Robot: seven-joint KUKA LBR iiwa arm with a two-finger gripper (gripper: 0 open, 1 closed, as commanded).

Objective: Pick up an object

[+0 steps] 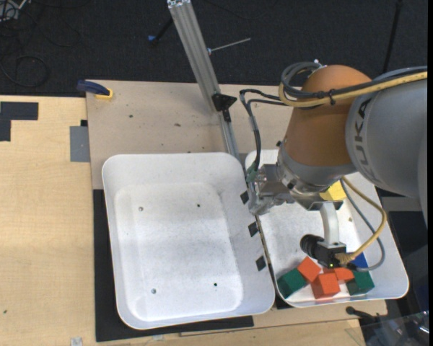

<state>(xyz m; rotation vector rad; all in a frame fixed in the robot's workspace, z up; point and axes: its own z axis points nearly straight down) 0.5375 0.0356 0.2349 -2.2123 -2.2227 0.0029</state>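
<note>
Crowding the near end of the right-hand bin (391, 267), a cluster of blocks is sitting together: an orange block (326, 285) is touching a second orange block (309, 269), a green block (292, 282) is lying just beside them on the view's left, and a darker green block (361, 284) and a blue block (361, 261) are resting on their right. Farther back, the tool (268, 192) is hanging over the same bin near its left wall, apart from the cluster; whether it is apart or together cannot be told. A yellow block (336, 191) is peeking out beside the arm (325, 132). The left-hand bin (115, 171) is sitting alongside on the surface (151, 117).
</note>
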